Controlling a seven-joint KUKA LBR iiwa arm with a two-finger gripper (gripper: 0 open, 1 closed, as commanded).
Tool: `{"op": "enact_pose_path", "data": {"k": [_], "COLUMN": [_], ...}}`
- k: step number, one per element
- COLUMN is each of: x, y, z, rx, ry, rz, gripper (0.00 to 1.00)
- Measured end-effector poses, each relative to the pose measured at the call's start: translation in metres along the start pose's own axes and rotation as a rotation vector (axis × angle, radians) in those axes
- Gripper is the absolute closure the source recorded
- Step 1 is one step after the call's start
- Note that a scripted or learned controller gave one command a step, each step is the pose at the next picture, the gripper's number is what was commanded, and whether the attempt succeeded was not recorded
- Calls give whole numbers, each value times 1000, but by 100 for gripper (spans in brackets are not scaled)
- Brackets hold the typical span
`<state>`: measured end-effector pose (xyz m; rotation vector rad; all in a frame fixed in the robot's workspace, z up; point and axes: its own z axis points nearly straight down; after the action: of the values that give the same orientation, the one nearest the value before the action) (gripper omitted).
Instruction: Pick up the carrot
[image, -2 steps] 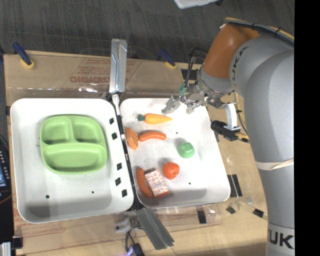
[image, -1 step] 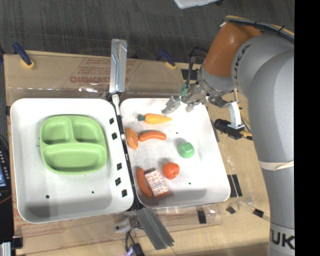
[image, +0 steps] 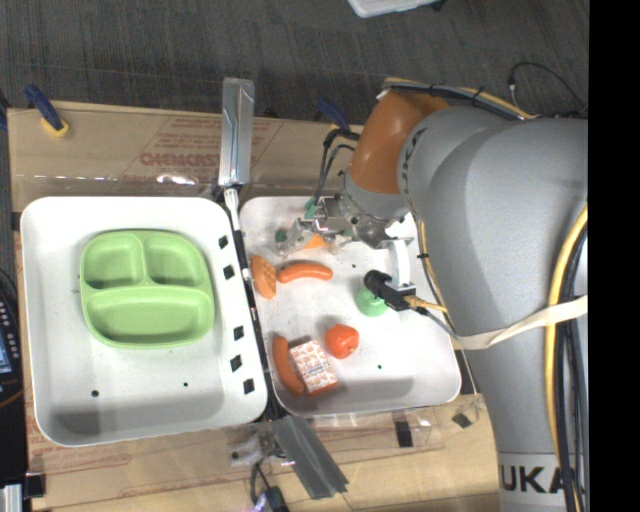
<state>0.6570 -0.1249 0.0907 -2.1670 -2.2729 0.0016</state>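
Carrot lies in the right bin, against its left wall, just beside the divider between the two bins; it rests flat on the white floor, most likely where it rolled to a stop, since the wall blocks it on one side; its long axis runs nearly up and down the picture, roughly along that wall, with the upper end leaning slightly left; I judge the lower end to be the narrower, so it points toward the near edge of the bin, though the taper is too faint to be sure. A reddish sausage lies crosswise just beside it, almost touching its upper part; a tomato and a small printed box sit nearer the front, apart from it; a green object lies to the right.

The gripper hangs low over the back of the same bin, near the carrot but not over it; a small orange scrap shows beneath it, and what that is cannot be told; whether the jaws are released or clenched cannot be told either; nothing is plainly held. The arm bends in from the right to reach down there. The left bin holds a green divided plate; both bins stand on the table.
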Motion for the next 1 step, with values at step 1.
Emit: {"op": "enact_pose_path", "data": {"k": [1], "x": [-24], "y": [0], "z": [-1], "rx": [-3], "ry": [-1], "rz": [101], "gripper": [0]}}
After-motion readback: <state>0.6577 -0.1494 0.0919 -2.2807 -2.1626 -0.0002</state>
